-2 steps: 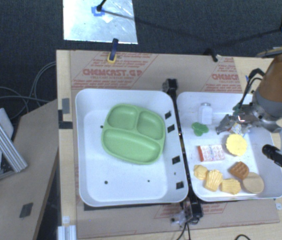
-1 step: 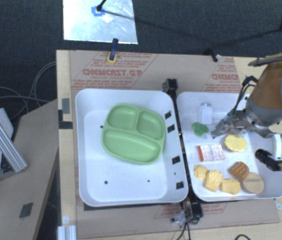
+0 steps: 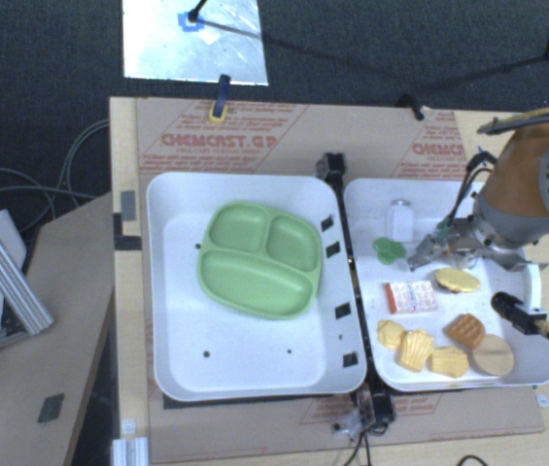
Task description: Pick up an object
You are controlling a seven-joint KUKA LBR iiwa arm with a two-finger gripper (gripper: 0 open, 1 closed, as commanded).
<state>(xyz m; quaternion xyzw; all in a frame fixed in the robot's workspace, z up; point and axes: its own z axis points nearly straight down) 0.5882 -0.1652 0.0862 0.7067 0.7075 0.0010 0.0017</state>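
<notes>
Camera view from above, looking down at a slant on two shallow white bins. A grey robot arm with an orange band (image 3: 527,163) reaches in from the right, and its two-finger gripper (image 3: 439,249) hangs low over the upper middle of the right-hand white bin (image 3: 546,367). Whether the gripper is open or closed cannot be told; nothing can be seen held in it.

Nearest the gripper lies a pale yellow oval food piece (image 3: 458,281), just below and to the right, which seems the likeliest thing to pick. Its long axis runs roughly left to right across the bin, tilted slightly, with neither end clearly a front. To grasp it well, the gripper should probably centre over it and close across its short width, coming straight down so as not to nudge the neighbours.

To the left sits a small round green piece (image 3: 388,250), and above that a white translucent small bottle (image 3: 400,217). Below is a red-and-white flat packet (image 3: 411,297). Along the bottom edge lie three ridged yellow chip-like pieces (image 3: 415,349), a brown crinkled piece (image 3: 465,330) and a tan round disc (image 3: 494,357).

The left-hand white bin (image 3: 177,357) holds a light green plastic plate with three compartments (image 3: 259,260), well apart from the gripper.
</notes>
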